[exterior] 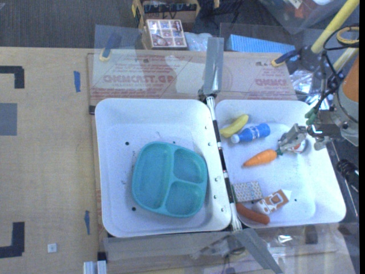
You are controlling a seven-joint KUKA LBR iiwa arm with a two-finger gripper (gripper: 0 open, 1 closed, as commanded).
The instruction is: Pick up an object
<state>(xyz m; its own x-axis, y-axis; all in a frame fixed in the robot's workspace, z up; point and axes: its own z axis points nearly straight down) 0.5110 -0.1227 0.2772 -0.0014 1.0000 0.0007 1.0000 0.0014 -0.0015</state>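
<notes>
The gripper (293,140) hovers in the right bin (328,207), just beside the carrot (259,158) at its leafy end; finger state cannot be determined. Centre over the carrot's body, align across its width, descend, and close before lifting.

At the right edge of the camera view the arm (349,104) is showing as a rounded grey casing with an orange band glowing on its upper curve. Dark cables are looping across it and trailing down toward the wrist, one of them carrying a small green tag. The wrist block is looking pale grey and boxy with a bright patch on its face. From it the gripper (292,140) is jutting as a cluster of silvery metal parts with a touch of red near the tips.
</notes>
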